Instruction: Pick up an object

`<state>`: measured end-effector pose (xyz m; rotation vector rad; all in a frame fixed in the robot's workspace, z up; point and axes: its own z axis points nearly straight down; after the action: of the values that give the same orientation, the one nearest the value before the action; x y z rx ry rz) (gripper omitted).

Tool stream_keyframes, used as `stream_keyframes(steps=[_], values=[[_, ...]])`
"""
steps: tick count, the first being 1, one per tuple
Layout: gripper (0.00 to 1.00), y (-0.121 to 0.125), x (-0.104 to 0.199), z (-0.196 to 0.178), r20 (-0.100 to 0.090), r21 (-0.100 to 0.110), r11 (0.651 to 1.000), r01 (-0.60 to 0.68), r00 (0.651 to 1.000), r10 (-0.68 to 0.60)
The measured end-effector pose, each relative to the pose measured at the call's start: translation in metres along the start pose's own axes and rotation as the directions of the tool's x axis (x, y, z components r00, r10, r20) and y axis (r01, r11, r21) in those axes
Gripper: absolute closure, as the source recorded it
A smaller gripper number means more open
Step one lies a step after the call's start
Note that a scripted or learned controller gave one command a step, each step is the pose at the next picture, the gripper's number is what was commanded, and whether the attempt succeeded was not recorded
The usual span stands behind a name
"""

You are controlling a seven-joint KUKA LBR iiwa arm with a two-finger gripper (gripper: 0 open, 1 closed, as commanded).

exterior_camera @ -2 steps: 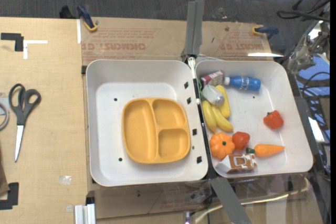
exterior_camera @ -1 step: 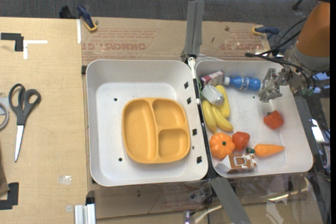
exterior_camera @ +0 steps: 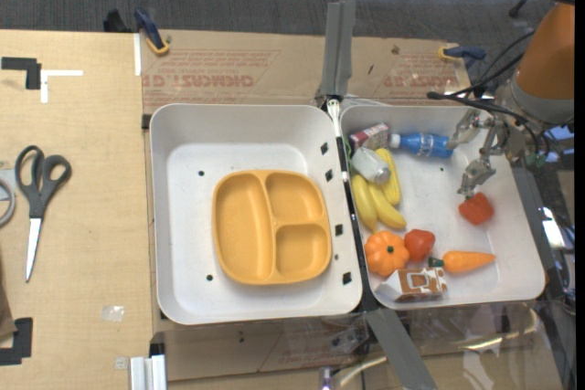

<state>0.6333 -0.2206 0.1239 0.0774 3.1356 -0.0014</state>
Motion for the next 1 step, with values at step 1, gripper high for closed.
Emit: stream_keyframes(steps=[1], values=[[0.00,0.0591,0.0050,0.0331,-0.018,0.000,0.995,-0.100,0.995,0.100]])
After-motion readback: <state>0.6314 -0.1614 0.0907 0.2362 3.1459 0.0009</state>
